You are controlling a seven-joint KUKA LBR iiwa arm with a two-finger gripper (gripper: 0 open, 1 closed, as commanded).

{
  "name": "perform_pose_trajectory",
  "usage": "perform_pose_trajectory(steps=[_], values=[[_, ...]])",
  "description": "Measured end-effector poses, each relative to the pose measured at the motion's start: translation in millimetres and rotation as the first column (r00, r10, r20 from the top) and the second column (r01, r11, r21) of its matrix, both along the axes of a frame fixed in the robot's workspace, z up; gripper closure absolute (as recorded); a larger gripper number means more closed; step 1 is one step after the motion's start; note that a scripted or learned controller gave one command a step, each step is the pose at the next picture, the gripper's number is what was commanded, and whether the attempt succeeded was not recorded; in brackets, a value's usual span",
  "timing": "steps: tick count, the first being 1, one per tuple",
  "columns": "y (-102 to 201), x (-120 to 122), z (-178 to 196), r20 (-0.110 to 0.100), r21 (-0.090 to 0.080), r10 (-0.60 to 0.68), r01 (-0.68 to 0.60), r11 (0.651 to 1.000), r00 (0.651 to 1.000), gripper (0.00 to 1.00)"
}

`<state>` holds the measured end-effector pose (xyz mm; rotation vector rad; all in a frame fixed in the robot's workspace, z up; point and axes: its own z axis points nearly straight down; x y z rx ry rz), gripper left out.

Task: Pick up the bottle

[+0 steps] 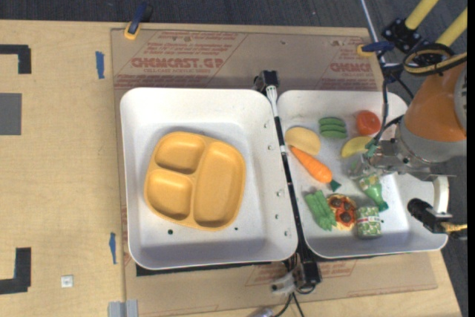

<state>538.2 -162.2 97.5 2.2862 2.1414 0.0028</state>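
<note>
Green and small among the toy food, the bottle lies in the right bin just under the gripper, whose grip I cannot tell, so this looks like the descent, calling for a centred close.

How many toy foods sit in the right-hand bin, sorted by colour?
Counting what can be made out in the right white bin:
Green: 4: ridged piece, pod, green bottle, small packet
Orange: 1: carrot
Red: 1: tomato
Yellow: 2: pale potato-like piece, banana
Multicoloured: 1: pizza slice
Total: 9
</note>
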Motion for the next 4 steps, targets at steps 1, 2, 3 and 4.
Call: perform_pose_trajectory(steps=[1,2,3,4], values=[[24,-59,90,-0.007,0.006,0.113,-0.113,0.994,0.994,1.00],[-19,-59,39,-0.008,0.007,0.358,-0.358,0.934,0.934,1.00],[94,-58,87,-0.006,0.005,0.475,-0.475,0.880,0.880,1.00],[50,-35,13,0.000,-0.004,0.685,-0.685,0.728,0.728,1.00]])
